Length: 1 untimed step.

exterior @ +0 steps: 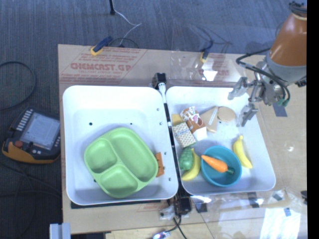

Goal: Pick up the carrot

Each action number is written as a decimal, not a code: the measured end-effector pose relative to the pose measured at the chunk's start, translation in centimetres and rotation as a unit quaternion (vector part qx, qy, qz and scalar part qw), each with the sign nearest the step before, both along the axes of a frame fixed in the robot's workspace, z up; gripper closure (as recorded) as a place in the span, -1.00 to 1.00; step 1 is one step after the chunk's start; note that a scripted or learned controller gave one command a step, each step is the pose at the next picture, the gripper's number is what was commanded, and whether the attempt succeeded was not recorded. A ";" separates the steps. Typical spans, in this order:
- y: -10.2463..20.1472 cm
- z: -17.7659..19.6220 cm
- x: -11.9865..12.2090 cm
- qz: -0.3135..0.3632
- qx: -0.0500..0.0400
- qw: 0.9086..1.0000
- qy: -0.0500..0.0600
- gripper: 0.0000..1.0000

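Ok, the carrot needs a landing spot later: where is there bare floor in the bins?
Left bin: bare floor behind and left of the green tray. Right bin: crowded, except a small patch below the pincer, above the banana.

2 white bins (75,103), 2 bananas (242,152), 1 carrot (215,164), 1 blue bowl (221,177), 1 green tray (119,161).

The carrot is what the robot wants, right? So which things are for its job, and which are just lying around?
For the job:
- carrot, lying in the blue bowl
- gripper, up over the right bin's far corner

Just lying around:
- green divided plate in the left bin
- two bananas
- small food boxes
- yellow handset beside the bench
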<state>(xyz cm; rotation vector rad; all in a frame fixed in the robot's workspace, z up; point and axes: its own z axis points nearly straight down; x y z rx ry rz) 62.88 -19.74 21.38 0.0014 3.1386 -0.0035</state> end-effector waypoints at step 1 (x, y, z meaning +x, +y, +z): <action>3.5 -10.7 -3.6 -0.102 0.000 0.995 -0.006 -1.00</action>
